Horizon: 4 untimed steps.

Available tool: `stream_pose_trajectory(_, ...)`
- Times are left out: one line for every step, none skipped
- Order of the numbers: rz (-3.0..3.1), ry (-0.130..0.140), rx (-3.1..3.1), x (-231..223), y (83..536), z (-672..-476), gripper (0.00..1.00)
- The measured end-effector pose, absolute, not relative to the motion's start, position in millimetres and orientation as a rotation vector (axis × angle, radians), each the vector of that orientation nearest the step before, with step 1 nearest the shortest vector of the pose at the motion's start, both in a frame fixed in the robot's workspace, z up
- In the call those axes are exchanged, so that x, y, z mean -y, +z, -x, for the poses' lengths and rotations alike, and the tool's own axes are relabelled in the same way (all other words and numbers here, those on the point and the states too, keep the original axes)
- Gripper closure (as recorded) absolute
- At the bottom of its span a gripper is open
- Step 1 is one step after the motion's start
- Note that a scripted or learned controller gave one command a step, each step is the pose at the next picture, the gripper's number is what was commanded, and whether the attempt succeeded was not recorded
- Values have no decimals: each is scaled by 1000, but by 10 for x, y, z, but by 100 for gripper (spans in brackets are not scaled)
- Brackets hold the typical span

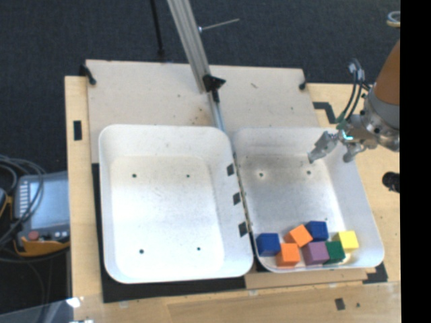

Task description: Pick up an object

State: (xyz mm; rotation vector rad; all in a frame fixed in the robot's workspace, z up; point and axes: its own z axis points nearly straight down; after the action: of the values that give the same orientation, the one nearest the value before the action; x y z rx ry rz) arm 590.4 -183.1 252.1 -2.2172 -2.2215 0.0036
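The task's things, a cluster of small coloured cubes, are lying in the near right corner of the right bin; two blue cubes are sitting there, one at the cluster's left end beside the bin's inner wall and the other farther back toward the middle; two orange cubes are lying between them, one tilted and touching the farther blue cube, the other just in front of it; a purple cube is sitting beside the nearer orange one, a green cube is pressing against the purple one's right side, and a yellow cube is resting at the cluster's right end, close to the bin's outer rim; the rest of that bin's floor is showing speckled white with a few small dark holes.

The gripper is hanging over the far right part of the same bin, well apart from the cubes; its two fingers are standing spread apart with nothing between them, one finger reaching leftward over the bin floor and the other hanging nearer the bin's right rim; the grey arm with its orange band is coming in from the right edge.

The left bin is lying just beside the right one, their inner walls touching; both are resting on a pale wooden bench; a slanted aluminium rail is rising from behind the bins.
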Motion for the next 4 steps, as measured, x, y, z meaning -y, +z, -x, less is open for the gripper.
stream_pose_trajectory(2219, 0, 2226, 1831, 2550, -5912, 0)
stream_pose_trajectory(2222, 6, 2219, 1940, 2066, -5925, 0)
stream_pose_trajectory(2222, 6, 2218, 1957, 1441, -5876, 0)
stream_pose_trajectory(2228, 0, 2222, 1973, 969, -5886, 0)
